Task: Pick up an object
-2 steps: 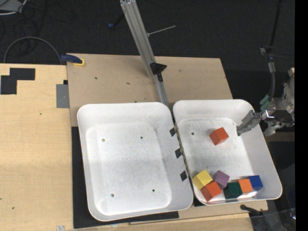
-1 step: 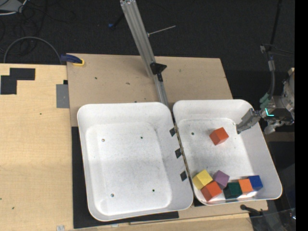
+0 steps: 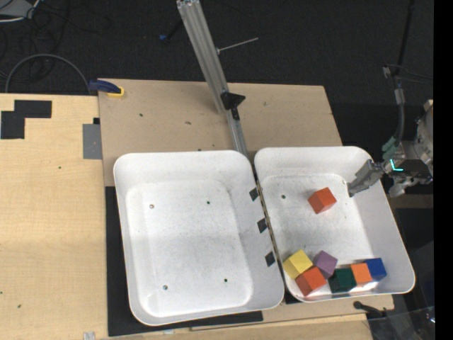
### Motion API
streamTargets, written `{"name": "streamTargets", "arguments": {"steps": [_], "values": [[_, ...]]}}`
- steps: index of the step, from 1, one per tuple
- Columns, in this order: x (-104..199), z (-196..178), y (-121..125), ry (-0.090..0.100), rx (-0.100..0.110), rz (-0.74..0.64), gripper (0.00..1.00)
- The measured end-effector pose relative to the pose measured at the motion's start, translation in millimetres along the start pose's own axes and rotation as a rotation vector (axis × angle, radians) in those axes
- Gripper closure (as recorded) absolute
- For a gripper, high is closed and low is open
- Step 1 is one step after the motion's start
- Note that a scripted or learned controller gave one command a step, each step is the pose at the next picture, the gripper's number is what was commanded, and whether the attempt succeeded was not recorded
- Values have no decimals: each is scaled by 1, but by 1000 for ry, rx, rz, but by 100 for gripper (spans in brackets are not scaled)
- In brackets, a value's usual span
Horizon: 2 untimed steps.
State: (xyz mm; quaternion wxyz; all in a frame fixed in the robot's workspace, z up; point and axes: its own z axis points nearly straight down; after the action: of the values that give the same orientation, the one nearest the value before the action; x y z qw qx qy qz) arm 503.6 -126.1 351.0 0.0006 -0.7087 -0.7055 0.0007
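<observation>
Landmark for everything: the right-hand shallow white plastic bin [image 3: 375, 211]. Biggest item is the light wooden bench top [image 3: 170, 119], which runs under that bin and out past its far and left sides. Next, the left-hand shallow white plastic bin [image 3: 141, 190], touching the right bin's left wall along a seam with small black clips. A long grey aluminium extrusion rail [image 3: 205, 48] slants away from the right bin's far-left corner toward the top of the view. My arm comes in over the right bin's right rim; my pincer [image 3: 362, 178] sits just inside the bin's far-right area, low over the floor. I can't tell how far it's open from this angle, and I see nothing between the fingers. Blocks, all inside the right bin: lone orange-red cube [image 3: 322, 200] near the bin's middle, tilted on the floor, just left of my pincer and apart from it. The rest cluster along the bin's near wall: yellow cube [image 3: 298, 262] at the left end, red-orange cube [image 3: 311, 280] touching it on the near side, purple cube [image 3: 325, 262] next, then dark green cube [image 3: 342, 280], orange cube [image 3: 362, 272], and blue cube [image 3: 376, 268] nearest the bin's near-right corner.
</observation>
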Motion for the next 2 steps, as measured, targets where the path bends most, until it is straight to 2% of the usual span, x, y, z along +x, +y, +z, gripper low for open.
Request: {"name": "streamTargets", "arguments": {"steps": [1,2], "values": [[117,71,37,3,6,-12,0],[111,58,37,0,4,0,100]]}}
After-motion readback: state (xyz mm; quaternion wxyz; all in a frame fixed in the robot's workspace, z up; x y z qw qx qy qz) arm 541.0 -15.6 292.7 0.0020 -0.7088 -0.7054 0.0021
